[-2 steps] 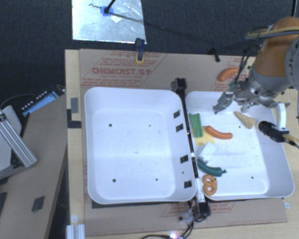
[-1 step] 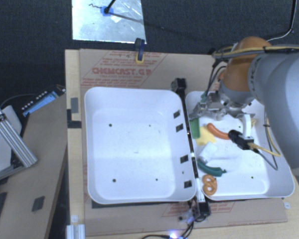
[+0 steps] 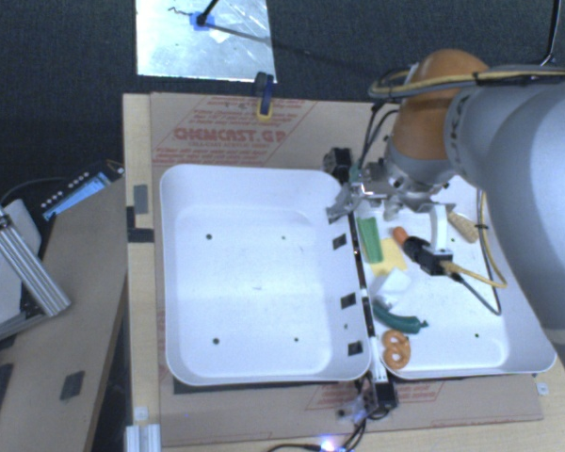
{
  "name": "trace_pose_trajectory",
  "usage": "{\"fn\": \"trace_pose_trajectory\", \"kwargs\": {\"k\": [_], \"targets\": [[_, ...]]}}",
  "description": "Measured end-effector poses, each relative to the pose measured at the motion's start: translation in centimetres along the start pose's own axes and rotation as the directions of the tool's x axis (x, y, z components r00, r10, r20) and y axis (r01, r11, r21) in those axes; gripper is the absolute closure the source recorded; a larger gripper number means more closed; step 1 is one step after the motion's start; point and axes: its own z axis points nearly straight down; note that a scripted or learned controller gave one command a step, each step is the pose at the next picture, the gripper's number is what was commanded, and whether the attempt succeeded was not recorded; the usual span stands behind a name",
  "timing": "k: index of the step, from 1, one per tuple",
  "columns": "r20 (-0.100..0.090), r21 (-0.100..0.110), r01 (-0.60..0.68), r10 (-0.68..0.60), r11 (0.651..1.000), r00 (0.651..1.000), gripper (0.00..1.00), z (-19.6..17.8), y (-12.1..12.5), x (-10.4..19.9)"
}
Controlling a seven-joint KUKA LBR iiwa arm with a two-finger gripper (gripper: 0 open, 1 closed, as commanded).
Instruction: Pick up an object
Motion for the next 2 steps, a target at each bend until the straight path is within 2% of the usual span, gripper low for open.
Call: {"fn": "trace_pose_trajectory", "kwargs": {"k": [1,2], "targets": [[0.016,-0.004,0.0,0.0,1.0,1.0,0.0,-6.5,0.3,6.7],[0.016,-0.005,0.0,0.0,1.0,1.0,0.0,-2.2,2.3,15.5]]}}
